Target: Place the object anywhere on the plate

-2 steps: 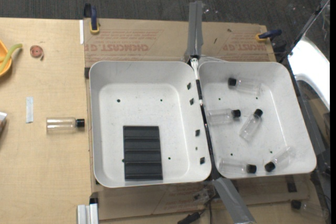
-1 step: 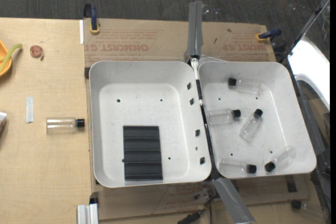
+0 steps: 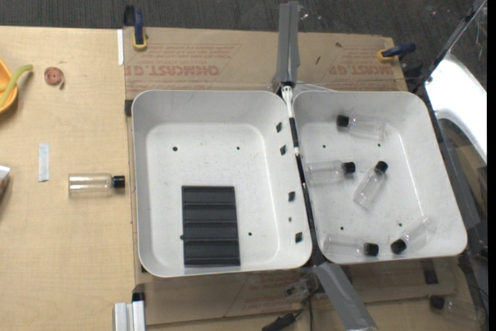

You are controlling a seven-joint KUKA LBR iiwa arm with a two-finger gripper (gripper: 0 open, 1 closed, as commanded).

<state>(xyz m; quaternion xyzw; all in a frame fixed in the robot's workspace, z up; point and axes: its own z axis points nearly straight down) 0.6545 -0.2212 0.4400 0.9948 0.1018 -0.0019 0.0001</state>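
Since the vials are clear plastic on a white bin floor, the pick is the weak point; only the black caps stand out. Can't tell how the jaws stand or whether they have hold of anything. Task things: five capped vials in the right bin (image 3: 434,137), all well right of the black ribbed plate (image 3: 209,227), which lies flat in the left bin (image 3: 140,167).

Risks as I judge them:
- Two vials farthest right of the plate, one (image 3: 346,248) and the other (image 3: 413,233), lie along the bin's near wall with caps almost touching. A grasp there probably clips the wall or nudges both.
- Middle pair, one (image 3: 328,169) lying level and one (image 3: 369,187) slanted, are close together; closing on one could knock the other.
- The vial beyond them (image 3: 356,125) has the most room, so it looks like the safest pick.
- Vials are round and the plate is ribbed. Released across the ribs, one could roll off onto the bin floor.
- Carry path crosses the wall between the bins; a low transit hits it.
- A stray vial (image 3: 93,182) lies on the table (image 3: 70,260) left of the plate; likely irrelevant.
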